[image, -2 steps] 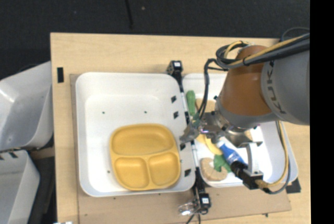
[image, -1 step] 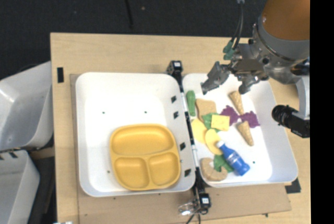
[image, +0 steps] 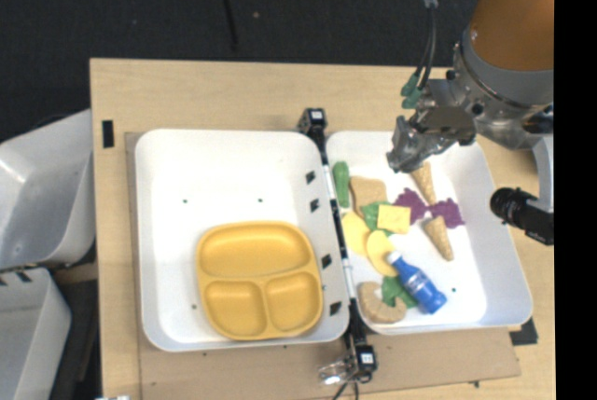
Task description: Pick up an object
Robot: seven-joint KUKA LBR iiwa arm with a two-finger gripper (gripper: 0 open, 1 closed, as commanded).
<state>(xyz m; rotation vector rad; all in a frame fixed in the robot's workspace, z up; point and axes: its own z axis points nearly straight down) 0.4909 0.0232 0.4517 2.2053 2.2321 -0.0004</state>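
An ice-cream cone (image: 424,181) is seen lying with its long axis near-to-far, just beneath the gripper (image: 408,156); the gripper's state cannot be told.

Glossy yellow plastic tray (image: 258,279), smooth white plastic bins (image: 159,230), matt pale wood bench (image: 112,95), shiny blue bottle (image: 417,284).

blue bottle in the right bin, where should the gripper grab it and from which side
Probably the blue bottle is best gripped across the middle of its body, coming straight down from above. It lies on its side, slanted, white cap toward the upper left, so the fingers should close across its width. Its lower right side faces bare bin floor; toy food crowds the cap end.
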